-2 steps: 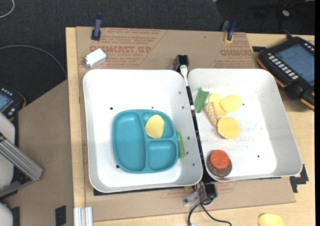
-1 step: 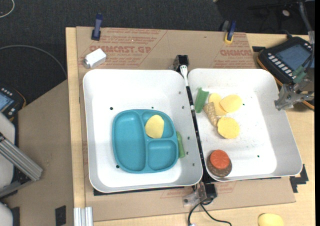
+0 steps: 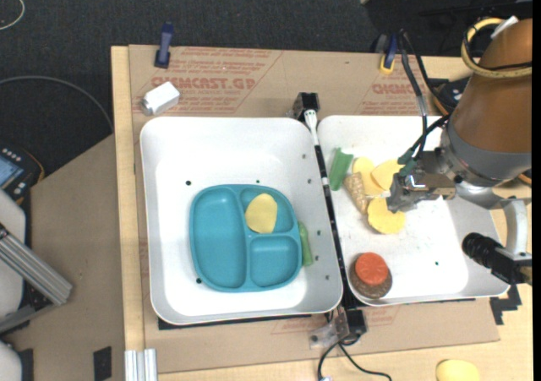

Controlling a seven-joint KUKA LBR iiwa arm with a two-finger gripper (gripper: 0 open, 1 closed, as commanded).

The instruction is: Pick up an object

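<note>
My gripper [image 3: 400, 199] hangs low over the right bin [image 3: 439, 274], right above a cluster of yellow flat pieces [image 3: 382, 219] with a tan ridged piece [image 3: 358, 191] and a green piece [image 3: 340, 169] beside them. Its tips sit at the top edge of the lower yellow piece. An orange-red round object [image 3: 370, 270] on a brown base lies at the bin's front left corner. In the left bin [image 3: 169, 286] a teal divided tray [image 3: 228, 240] holds a yellow piece [image 3: 261, 213] in its upper right compartment.
A green strip [image 3: 305, 245] lies by the tray's right edge. The black divider rail [image 3: 319, 170] runs between the bins. A white block [image 3: 161, 98] and blue clamps [image 3: 164, 43] sit on the cardboard behind. A black fitting [image 3: 490, 254] juts in at the right.
</note>
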